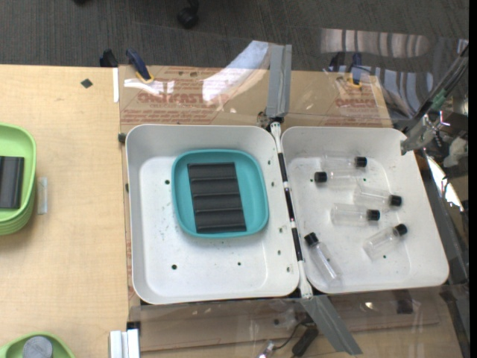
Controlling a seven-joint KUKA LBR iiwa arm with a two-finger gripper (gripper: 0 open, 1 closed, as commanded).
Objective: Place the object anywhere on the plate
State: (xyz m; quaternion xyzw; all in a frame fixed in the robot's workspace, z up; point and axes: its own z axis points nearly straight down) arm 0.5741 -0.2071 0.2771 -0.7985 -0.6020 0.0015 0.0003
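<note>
A teal plate (182, 200) with rounded corners lies in the left white bin (149, 267), a little above its middle. A dark ridged block (216, 196) covers the plate's centre. Several clear vials with black caps lie scattered in the right white bin (425, 267). One vial (323, 258) rests near that bin's front left. Another vial (350, 215) lies at the middle. A third vial (381, 241) sits toward the front right.
A green dish (19, 215) holding a dark block sits at the bench's left edge. A green and grey round object (36, 347) is at the bottom left. A metal bracket with cables (423, 131) juts in beside the right bin's far corner.
</note>
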